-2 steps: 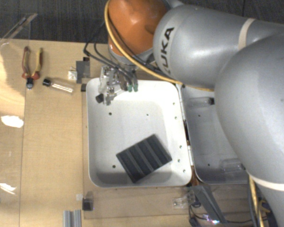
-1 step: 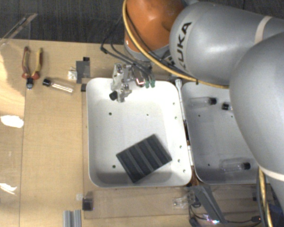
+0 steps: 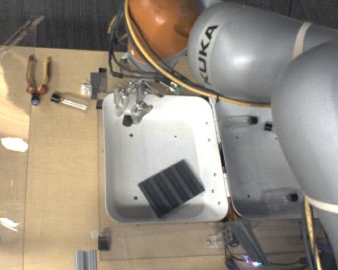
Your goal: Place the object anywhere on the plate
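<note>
Scene: dark ribbed rectangular plate [image 3: 170, 188] in left white bin [image 3: 115, 167] | Gripper [image 3: 130, 109]: near bin's far corner, finger state unclear | Risk: no object seen held; placement may come to nothing.

Place: a robotics lab or test workshop.
Arm: a large grey industrial arm [image 3: 253, 55] marked KUKA, with an orange band, reaches in from the right, cables looped around its wrist.
Bench: a pale wooden bench [image 3: 56, 167] carries two shallow white bins [image 3: 115, 207] side by side.
Tools: red-handled pliers [image 3: 38, 77] and a small clear vial [image 3: 70, 100] lie at the far left.
Fixtures: small metal brackets and loose wiring [image 3: 239, 252] sit at the near edge.
</note>
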### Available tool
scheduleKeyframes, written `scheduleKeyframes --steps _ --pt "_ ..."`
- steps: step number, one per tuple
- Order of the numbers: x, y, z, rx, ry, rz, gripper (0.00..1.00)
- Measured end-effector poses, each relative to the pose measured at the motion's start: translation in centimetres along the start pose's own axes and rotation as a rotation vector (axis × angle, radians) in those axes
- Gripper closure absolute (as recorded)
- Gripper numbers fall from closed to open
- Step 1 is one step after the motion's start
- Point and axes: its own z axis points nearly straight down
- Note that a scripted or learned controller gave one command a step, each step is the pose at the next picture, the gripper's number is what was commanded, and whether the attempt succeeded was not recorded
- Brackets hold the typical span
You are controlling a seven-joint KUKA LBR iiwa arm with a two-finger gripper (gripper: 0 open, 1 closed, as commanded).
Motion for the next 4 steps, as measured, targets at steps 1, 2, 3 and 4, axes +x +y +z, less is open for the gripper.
scheduleKeyframes --steps 1,2,3,4 --pt "0.8 -0.6 -1.8 -0.001 0.0 -0.578 1.0" --pt "0.6 -0.4 5.0 -0.005 0.001 -0.737 1.0" --pt "-0.1 0.0 -6.1 0.0 -0.001 -0.907 1.0" --pt "0.1 0.1 5.6 -0.007 0.001 -1.002 1.0"
